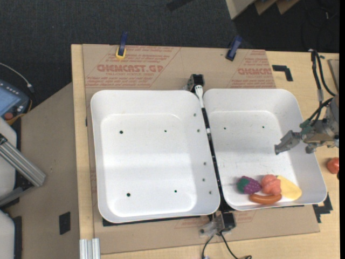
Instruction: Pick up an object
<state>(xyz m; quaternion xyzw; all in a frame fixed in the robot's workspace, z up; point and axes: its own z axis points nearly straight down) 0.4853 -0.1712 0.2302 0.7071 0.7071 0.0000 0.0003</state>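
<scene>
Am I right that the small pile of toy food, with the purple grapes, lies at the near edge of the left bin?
Not quite: the camera view shows the toy food, purple grapes included, at the near edge of the right bin, not the left bin.

The end effector [294, 140] reaches in from the right, tilted leftward.

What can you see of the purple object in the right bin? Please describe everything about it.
The purple object looks like a small toy bunch of grapes, bumpy and probably plastic, with a little green part at its top left. It lies on the floor of the right bin, near the front edge, at the left end of a small cluster. An orange-red toy sits close on its right, and a long orange piece lies just below it; whether they touch it is hard to tell. The hand is well apart from it.
</scene>
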